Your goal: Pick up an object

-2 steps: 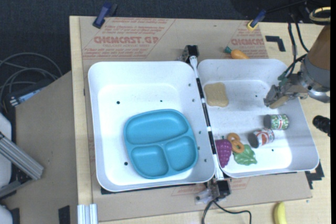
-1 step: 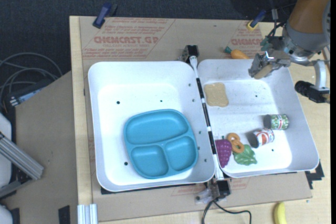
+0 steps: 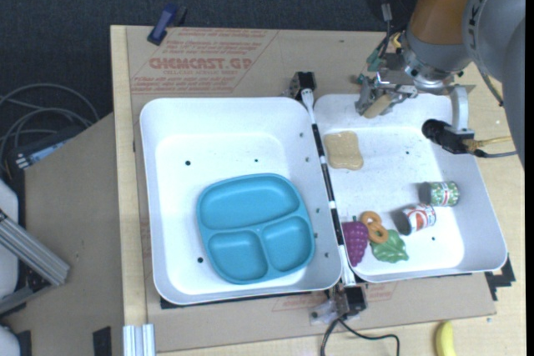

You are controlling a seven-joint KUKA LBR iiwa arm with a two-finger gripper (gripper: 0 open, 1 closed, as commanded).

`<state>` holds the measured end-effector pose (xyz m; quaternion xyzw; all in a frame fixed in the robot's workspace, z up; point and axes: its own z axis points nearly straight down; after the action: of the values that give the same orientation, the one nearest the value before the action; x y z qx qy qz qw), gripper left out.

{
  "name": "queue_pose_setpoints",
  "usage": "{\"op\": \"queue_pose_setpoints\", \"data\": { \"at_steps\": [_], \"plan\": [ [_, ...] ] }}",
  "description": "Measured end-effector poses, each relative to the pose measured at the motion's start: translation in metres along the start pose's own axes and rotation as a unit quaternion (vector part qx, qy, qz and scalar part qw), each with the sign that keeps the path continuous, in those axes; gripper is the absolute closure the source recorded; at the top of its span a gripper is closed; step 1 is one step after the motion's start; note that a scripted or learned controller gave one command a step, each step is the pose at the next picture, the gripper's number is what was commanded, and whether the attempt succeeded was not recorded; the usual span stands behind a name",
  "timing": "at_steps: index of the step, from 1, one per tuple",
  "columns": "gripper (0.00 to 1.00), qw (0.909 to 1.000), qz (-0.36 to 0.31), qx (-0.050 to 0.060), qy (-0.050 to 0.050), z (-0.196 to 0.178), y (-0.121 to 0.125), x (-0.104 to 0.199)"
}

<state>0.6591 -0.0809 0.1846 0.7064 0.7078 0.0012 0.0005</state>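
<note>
My gripper (image 3: 380,100) hangs over the far edge of the right bin (image 3: 467,171), above its back left corner. A tan slice of bread (image 3: 343,150) lies just in front of it, near the divider and apart from it. Further forward rest a small green can (image 3: 440,193) and a red and white can (image 3: 420,218). Near the front left of that bin lie purple grapes (image 3: 355,240), an orange ring (image 3: 371,223) and a green leafy piece (image 3: 390,248), close together.
The left bin (image 3: 167,146) holds a blue divided plate (image 3: 254,227). A blue item (image 3: 167,23) lies on the board behind the bins. A yellow thing (image 3: 445,338) sits at the bench's front right. Cables (image 3: 33,129) lie off to the left.
</note>
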Motion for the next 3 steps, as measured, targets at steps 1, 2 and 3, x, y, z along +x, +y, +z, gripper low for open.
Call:
{"op": "queue_pose_setpoints", "data": {
  "at_steps": [1,2,3],
  "plan": [
    [1.00,1.0000,0.000,0.002,0.001,-0.020,-0.054,0.101],
    [1.00,1.0000,0.001,0.003,0.000,-0.030,-0.116,0.099],
    [1.00,1.0000,0.001,0.003,0.000,-0.055,-0.144,0.107]
  ]
}}
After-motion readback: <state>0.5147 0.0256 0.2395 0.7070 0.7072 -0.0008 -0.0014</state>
